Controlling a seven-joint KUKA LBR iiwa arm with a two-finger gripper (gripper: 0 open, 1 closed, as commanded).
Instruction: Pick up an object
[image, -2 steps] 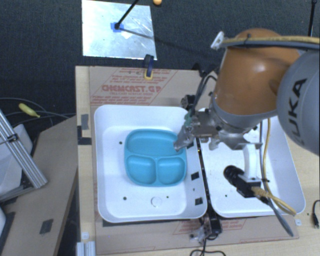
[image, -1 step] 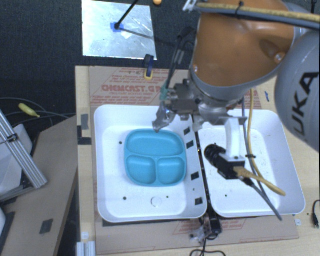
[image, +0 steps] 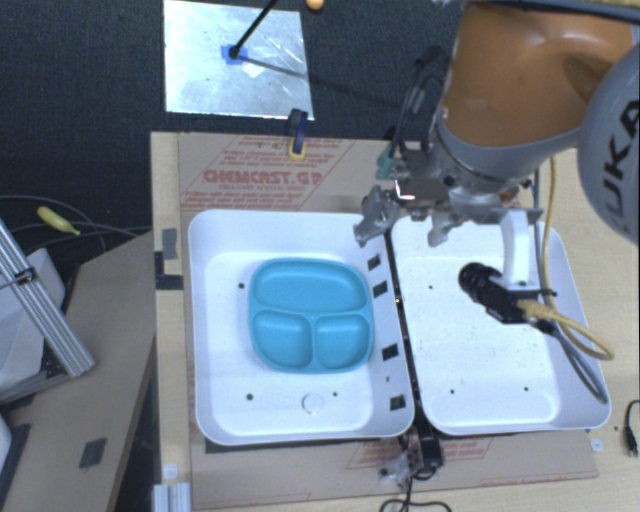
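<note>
A light blue plate (image: 308, 314) with three compartments lies flat in the middle of the left bin (image: 215, 250). My gripper (image: 405, 228) hangs over the back end of the ridge between the two bins, behind and to the right of the plate. Its two grey fingers (image: 371, 224) stand apart with nothing between them, so it is open. The grey and orange arm above it hides the back edge of the right bin (image: 480, 400).
A faint small round mark (image: 313, 403) shows on the left bin's floor near its front wall. Black clips (image: 381, 290) line the ridge between the bins. Behind the bins lie cardboard and a shiny sheet (image: 235, 55). An aluminium frame (image: 35, 310) stands at far left.
</note>
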